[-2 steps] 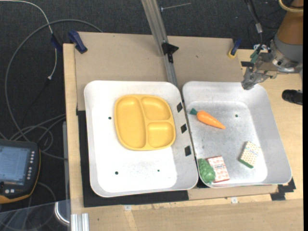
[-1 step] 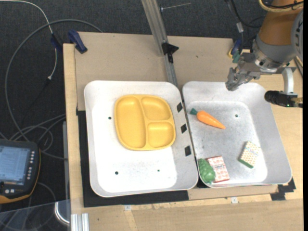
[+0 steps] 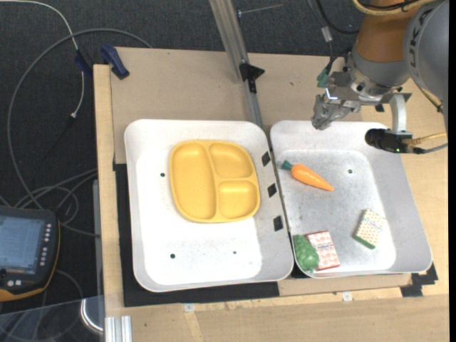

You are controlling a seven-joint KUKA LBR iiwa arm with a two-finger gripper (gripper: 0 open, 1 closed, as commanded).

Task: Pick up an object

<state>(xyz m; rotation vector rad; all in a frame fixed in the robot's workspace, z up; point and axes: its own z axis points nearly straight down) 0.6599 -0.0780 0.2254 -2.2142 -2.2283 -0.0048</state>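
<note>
Carrot [image 3: 311, 176] is seen lying flat in the right bin [image 3: 399, 191], upper-left part, green end toward the bin's left wall. Gripper [image 3: 323, 119] is positioned over the same bin's far rim, above and slightly right of the carrot, well apart from it. Finger state cannot be told; nothing is seen between them. Patterned block [image 3: 370, 229] is placed toward the bin's near-right side, small box [image 3: 322, 250] with green item [image 3: 306, 254] at near-left corner. Yellow divided tray [image 3: 213, 181] is set in the left bin [image 3: 149, 255].

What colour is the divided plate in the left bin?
Yellow. The three-compartment plastic plate shows best in the camera view.
</note>
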